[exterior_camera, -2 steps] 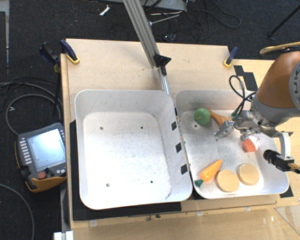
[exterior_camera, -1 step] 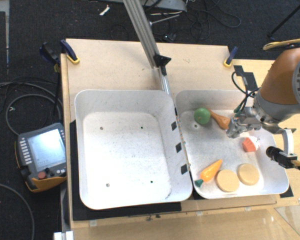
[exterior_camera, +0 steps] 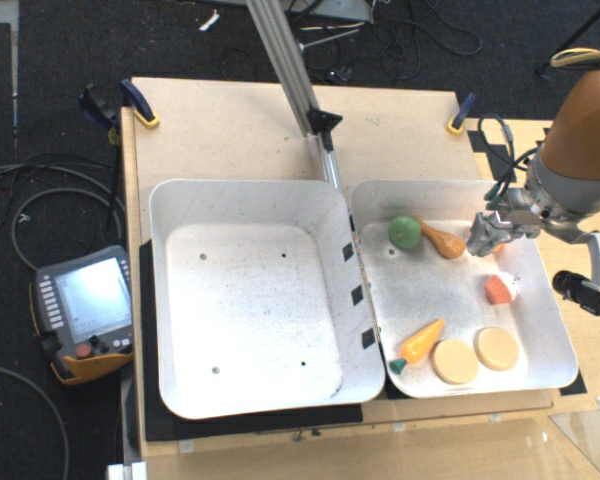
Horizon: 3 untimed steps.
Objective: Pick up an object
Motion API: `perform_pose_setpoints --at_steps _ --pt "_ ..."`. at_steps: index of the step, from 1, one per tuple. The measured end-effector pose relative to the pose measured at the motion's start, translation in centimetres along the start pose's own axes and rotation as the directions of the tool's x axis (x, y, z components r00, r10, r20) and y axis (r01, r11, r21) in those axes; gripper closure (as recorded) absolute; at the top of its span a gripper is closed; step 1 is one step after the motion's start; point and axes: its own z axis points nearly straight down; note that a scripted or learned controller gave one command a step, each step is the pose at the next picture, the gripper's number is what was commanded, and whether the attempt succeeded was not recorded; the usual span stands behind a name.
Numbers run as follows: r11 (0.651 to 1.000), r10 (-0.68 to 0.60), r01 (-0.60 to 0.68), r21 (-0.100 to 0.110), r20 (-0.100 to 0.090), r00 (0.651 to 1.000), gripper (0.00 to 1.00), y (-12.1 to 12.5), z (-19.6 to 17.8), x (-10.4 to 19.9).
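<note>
While the grey gripper [exterior_camera: 485, 236] hangs over the right shallow white bin [exterior_camera: 540, 293], its opening unclear, the orange pear-shaped toy [exterior_camera: 443, 239] lies just beside it, touching a round green ball [exterior_camera: 405, 232].

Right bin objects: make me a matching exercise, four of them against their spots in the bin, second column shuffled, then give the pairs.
Things:
1. green ball
2. orange carrot
3. red block
4. two pale round discs

Places in the right bin:
A. near the front edge, side by side
B. toward the right side, about midway between back and front
C. toward the back left, beside a brown pear-shaped piece
D. front left, lying at a slant, just left of the discs

Pairs: 1-C, 2-D, 3-B, 4-A
</note>
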Motion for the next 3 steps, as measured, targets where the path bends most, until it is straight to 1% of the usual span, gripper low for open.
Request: perform_pose_setpoints --at_steps 1,2,3 --pt "1.000 0.000 0.000 0.003 -0.001 1.000 1.00 0.1 -1.9 0.0" --pt "1.000 -0.005 0.005 0.006 -0.004 1.000 1.00 -0.4 -2.7 5.9" --pt "1.000 -0.006 0.006 0.006 -0.005 1.000 1.00 -0.1 -3.2 12.3"
